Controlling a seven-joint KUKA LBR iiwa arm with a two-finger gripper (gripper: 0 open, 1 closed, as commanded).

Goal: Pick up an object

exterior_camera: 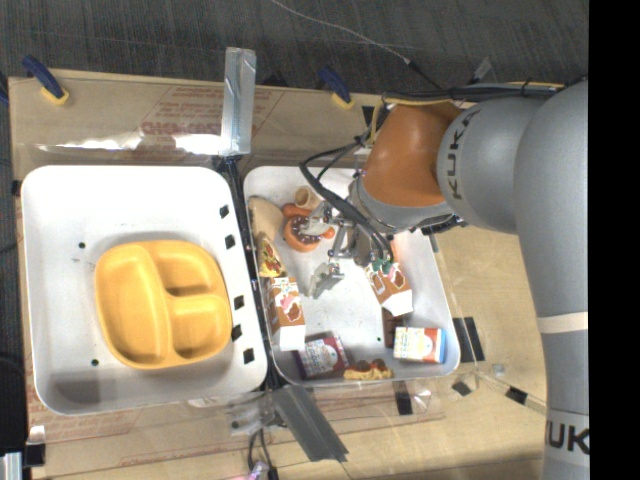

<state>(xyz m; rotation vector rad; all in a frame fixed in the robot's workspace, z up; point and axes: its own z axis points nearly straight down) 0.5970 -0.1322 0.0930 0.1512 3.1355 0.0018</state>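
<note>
On your left, a smooth yellow divided tray [160, 300] sits in the left bin [50, 218]. In the right bin [440, 313] you see small packets [287, 303], a carton [418, 344] and an orange toy [303, 230]. The gripper [330, 273] hangs over bare floor; its grip state can't be told.

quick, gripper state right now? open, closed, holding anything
Two-finger gripper: over the right white bin, above a bare patch of floor; open or shut cannot be told, nothing seen held.
</note>
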